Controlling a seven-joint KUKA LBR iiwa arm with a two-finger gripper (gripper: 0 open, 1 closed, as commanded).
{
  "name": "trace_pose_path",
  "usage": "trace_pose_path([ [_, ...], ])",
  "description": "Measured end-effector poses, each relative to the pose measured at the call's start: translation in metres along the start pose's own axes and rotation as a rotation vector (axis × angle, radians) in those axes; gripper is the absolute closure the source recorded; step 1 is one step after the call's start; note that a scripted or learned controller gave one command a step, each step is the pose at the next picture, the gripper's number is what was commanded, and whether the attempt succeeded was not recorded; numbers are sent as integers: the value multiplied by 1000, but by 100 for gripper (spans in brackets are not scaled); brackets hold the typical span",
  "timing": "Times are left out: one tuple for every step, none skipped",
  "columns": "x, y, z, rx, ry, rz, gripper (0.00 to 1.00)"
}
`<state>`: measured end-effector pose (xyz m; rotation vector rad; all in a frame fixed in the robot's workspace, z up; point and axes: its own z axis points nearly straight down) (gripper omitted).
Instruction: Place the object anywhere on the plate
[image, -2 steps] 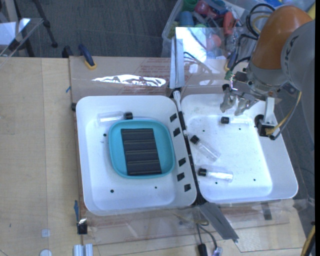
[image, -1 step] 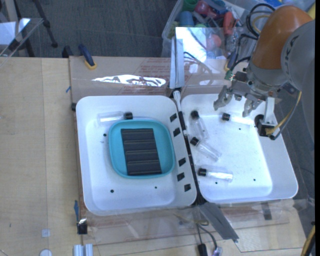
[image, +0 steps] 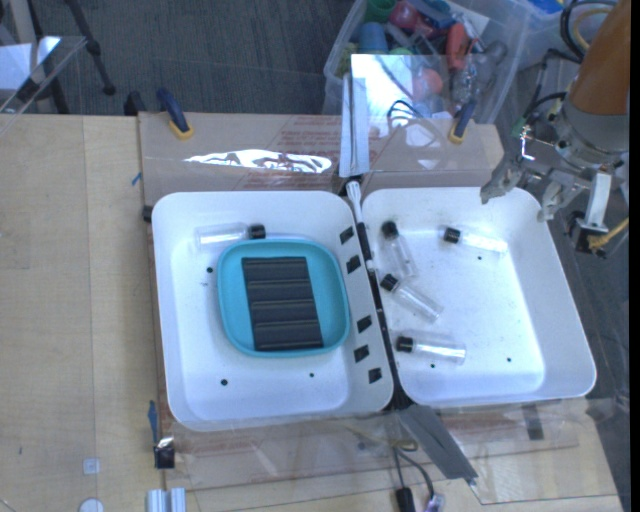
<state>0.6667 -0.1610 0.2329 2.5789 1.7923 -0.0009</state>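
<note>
The arm (image: 605, 60) enters at the upper right corner, its orange band just above the grey wrist. The gripper (image: 545, 195) hangs over the far right corner of the right bin (image: 560, 320), at the rim (whether it is open or shut cannot be told from here, and nothing is seen in it).

Left bin (image: 185, 380): a teal plate (image: 232, 300), square with rounded corners, lies near the middle and bears a dark ribbed insert (image: 283, 302). One clear vial with a black cap (image: 232, 234) lies just beyond the plate's far edge, apart from the plate.

Right bin: four clear vials with black caps lie loose on the white floor. One vial (image: 396, 248) sits near the left wall, a second (image: 410, 297) lies slantwise just below it, a third (image: 430, 348) lies level nearer the front, and a fourth (image: 470, 239) lies toward the far right, closest to the gripper.

Surroundings: both bins rest on a light wooden bench (image: 60, 300). Behind them stands a brown board (image: 250, 140) held by blue clamps (image: 175, 115), and beyond it a clear tub of mixed coloured items (image: 430, 35) on dark carpet.
</note>
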Motion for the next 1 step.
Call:
trace_pose_path([
  [-60,-16,-65,-3,0,50,0],
])
